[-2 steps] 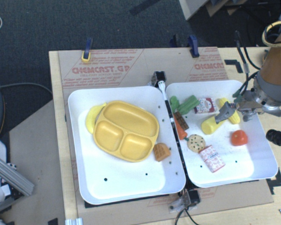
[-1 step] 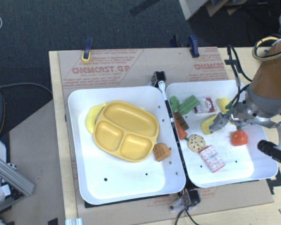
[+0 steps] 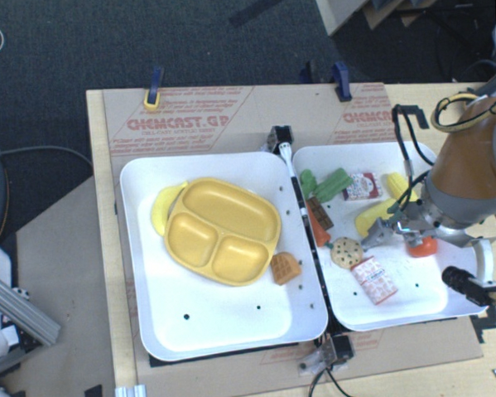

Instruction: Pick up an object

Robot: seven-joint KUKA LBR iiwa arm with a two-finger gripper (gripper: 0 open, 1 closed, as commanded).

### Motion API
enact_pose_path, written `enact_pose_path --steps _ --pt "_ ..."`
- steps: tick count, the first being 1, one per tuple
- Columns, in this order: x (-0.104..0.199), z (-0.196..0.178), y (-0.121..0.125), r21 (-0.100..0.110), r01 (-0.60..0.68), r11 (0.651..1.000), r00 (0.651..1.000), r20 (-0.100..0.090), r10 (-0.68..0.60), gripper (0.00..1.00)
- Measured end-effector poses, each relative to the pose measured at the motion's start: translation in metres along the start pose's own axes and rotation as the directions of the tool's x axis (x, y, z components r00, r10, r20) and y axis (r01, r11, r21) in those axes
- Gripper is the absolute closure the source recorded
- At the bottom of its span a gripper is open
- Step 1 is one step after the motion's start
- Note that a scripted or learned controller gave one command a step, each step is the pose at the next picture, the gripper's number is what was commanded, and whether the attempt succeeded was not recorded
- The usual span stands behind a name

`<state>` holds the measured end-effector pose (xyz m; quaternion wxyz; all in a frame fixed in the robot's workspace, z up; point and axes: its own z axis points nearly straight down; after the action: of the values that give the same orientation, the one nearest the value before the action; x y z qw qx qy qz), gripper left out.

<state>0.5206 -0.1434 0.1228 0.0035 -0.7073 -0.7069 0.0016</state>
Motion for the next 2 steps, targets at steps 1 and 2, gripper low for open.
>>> enact_pose_path --steps 1,2 --pt "0.001 0.037 0.002 -0.007 0.0 1.0 1.0 -0.001 0.0 0.0" --pt "-0.001 0.026 0.002 -0.011 0.0 1.0 1.0 0.003 0.0 1.0"
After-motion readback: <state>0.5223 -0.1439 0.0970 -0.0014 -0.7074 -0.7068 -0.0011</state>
